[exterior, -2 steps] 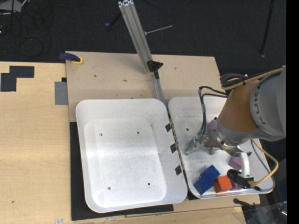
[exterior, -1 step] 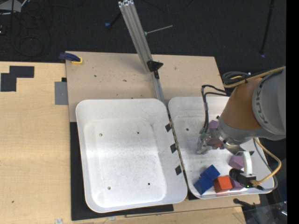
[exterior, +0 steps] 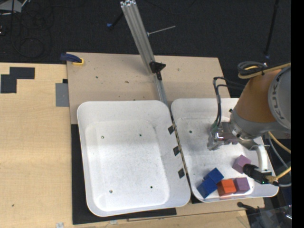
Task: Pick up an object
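The pincer (exterior: 216,140) hangs over the right bin's (exterior: 194,118) middle, its grip impossible to tell; blue (exterior: 210,182), orange (exterior: 227,187) and purple blocks (exterior: 242,163) cluster at the near right corner; probably light, rigid, best gripped across flat sides.

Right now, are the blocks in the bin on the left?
No, the blue block, orange block and purple blocks lie in the right bin.
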Controlling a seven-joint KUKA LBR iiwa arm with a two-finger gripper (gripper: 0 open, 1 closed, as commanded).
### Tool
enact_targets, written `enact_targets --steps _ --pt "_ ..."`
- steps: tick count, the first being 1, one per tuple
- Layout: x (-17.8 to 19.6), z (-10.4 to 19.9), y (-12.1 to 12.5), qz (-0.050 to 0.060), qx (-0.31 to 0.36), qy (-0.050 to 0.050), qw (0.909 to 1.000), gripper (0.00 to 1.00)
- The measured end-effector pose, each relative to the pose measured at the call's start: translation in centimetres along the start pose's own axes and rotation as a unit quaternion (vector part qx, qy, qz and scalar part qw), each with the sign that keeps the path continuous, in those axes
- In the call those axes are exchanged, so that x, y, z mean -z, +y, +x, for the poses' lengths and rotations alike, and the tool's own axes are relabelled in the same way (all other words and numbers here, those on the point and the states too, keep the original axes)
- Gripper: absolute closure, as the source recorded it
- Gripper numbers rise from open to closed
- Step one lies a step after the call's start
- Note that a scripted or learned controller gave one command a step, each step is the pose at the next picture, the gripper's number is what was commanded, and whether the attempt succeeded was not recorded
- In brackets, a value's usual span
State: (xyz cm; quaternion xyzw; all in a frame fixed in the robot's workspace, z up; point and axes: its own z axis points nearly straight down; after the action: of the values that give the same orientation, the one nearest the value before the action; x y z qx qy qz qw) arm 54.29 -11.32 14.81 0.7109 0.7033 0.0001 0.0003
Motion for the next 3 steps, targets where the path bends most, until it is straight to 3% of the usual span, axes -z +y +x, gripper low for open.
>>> enact_targets --steps 2,3 --pt "10.5 -0.3 0.1 -0.001 0.006 0.0 1.0 1.0" --pt "10.7 5.4 1.2 0.001 0.008 0.001 1.0 1.0"
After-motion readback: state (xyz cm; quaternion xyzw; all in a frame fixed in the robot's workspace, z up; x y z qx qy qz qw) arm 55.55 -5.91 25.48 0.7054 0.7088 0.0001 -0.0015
